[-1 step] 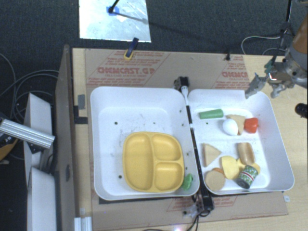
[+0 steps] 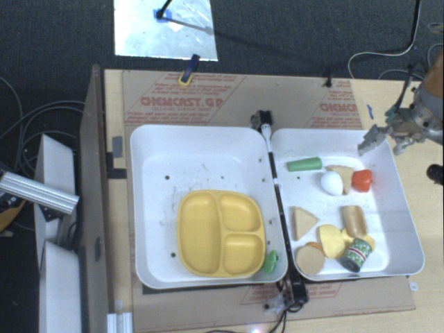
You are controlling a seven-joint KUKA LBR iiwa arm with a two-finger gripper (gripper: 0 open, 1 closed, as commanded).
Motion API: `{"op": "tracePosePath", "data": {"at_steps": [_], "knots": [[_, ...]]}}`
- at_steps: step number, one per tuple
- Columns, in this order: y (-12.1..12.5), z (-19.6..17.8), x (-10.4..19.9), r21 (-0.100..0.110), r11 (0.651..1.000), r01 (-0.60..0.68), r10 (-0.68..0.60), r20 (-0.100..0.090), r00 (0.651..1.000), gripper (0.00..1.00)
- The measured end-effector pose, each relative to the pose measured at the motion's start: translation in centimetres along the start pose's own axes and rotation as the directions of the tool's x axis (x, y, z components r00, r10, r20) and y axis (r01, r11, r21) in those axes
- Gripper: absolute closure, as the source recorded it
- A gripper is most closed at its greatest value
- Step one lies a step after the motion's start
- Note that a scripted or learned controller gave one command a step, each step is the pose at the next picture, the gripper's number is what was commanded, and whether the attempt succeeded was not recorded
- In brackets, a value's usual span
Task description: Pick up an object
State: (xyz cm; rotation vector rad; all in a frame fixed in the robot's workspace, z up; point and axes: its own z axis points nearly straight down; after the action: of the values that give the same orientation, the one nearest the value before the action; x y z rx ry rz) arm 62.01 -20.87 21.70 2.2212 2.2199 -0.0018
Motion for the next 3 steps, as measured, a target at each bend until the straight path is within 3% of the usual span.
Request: {"op": "tracePosePath", "data": {"at_steps": [1,2,3], "knots": [[-1.1,13.9,0.4,0.004,1.0,0.002,-0.002,-0.004,1.0,0.0],[-6.0,13.3,0.8,0.003,1.0,0.0,0.0,-0.003,1.0,0.0],[-5.6,12.1,0.8,-0.005,1.0,0.002,-0.002,-0.001,1.0,1.0]]}}
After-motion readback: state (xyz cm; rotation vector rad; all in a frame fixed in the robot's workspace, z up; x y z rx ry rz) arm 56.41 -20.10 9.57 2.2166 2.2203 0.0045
